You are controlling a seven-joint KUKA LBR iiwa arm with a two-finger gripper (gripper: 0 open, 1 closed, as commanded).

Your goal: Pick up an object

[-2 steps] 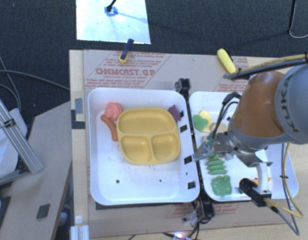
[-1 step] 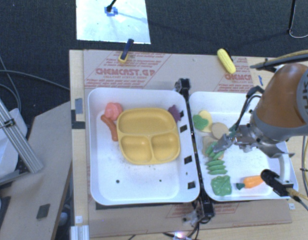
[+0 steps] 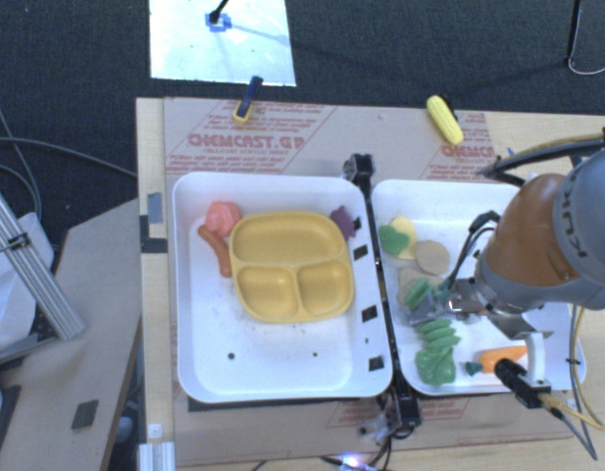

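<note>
gripper (image 3: 427, 305) low in right bin (image 3: 449, 196), over green toys (image 3: 437, 349) (yellow tray (image 3: 285, 265) left)

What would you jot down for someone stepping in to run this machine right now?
Gripper: low in the right bin, among the green toy food; no item visibly between its fingers.
Right bin also holds a green heart, a tan disc and a carrot.
Left bin: yellow divided tray, pink pieces.
Corn cob lies on the bench.
Done: nothing lifted yet. Left: grasp and raise one object.
</note>
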